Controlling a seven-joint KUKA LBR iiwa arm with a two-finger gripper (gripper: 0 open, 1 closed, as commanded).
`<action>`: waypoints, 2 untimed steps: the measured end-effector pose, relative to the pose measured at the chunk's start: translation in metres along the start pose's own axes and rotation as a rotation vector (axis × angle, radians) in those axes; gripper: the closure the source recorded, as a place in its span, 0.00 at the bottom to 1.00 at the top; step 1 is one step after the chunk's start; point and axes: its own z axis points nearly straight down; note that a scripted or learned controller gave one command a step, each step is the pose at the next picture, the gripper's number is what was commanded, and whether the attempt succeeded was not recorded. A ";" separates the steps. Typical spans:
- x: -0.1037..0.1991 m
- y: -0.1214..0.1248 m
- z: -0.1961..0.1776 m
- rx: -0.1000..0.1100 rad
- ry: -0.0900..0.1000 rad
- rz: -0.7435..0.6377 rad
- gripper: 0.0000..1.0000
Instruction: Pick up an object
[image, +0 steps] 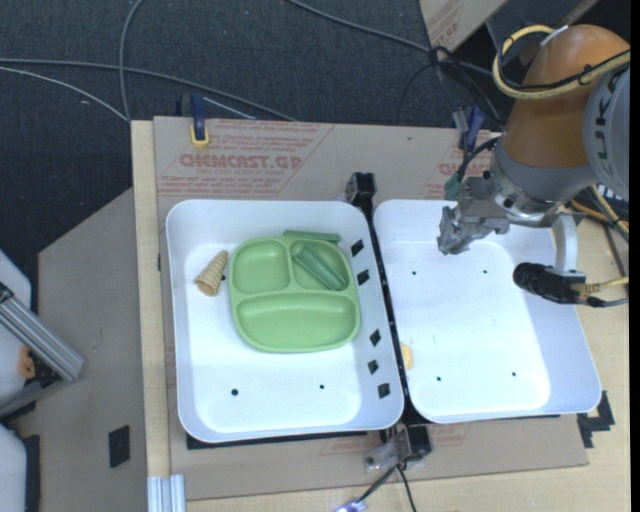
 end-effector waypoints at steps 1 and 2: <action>0.065 -0.001 0.003 0.000 0.000 -0.001 1.00; 0.118 -0.008 -0.002 -0.002 -0.001 0.000 1.00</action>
